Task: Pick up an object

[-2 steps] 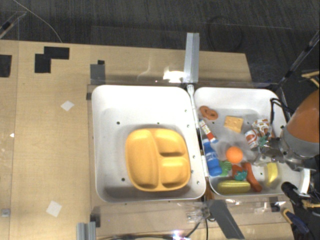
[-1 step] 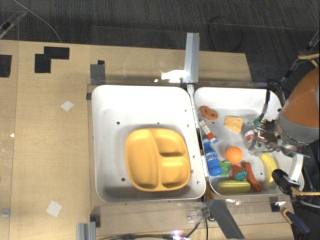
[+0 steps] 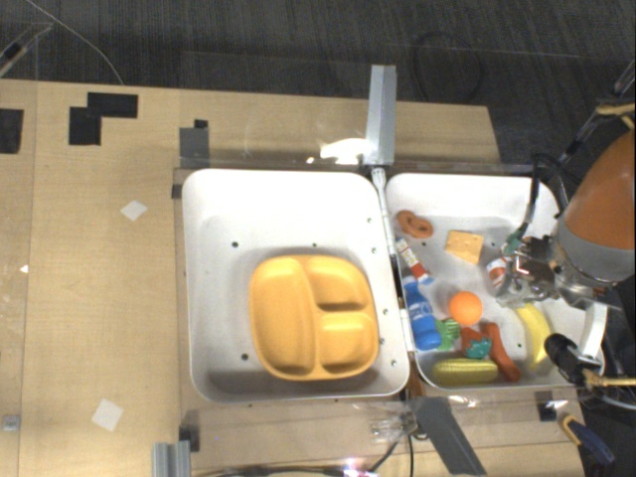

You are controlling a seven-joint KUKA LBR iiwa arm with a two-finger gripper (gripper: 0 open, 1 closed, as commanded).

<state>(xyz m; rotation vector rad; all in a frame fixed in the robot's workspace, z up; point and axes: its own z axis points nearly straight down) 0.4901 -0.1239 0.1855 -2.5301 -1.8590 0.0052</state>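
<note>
The right bin (image 3: pixel 497 195) holds several small objects. A brown ring (image 3: pixel 415 227) lies at its back left, with a tan cracker-like square (image 3: pixel 464 245) to the right of it. An orange ball (image 3: pixel 465 308) sits in the middle and a blue bottle (image 3: pixel 422 318) lies along the left wall. A banana (image 3: pixel 534 332) is at the right, and a yellow-green oblong piece (image 3: pixel 464 371) lies at the front. My gripper (image 3: pixel 512 272) hangs low over the right half of this bin, between the cracker and the banana, right of the orange ball.
In the left bin (image 3: pixel 214 266) lies a yellow divided plate (image 3: pixel 313 316). A red piece (image 3: pixel 504 354) and a green piece (image 3: pixel 475 348) lie near the right bin's front. A metal post (image 3: pixel 382 117) stands behind the divider between the bins.
</note>
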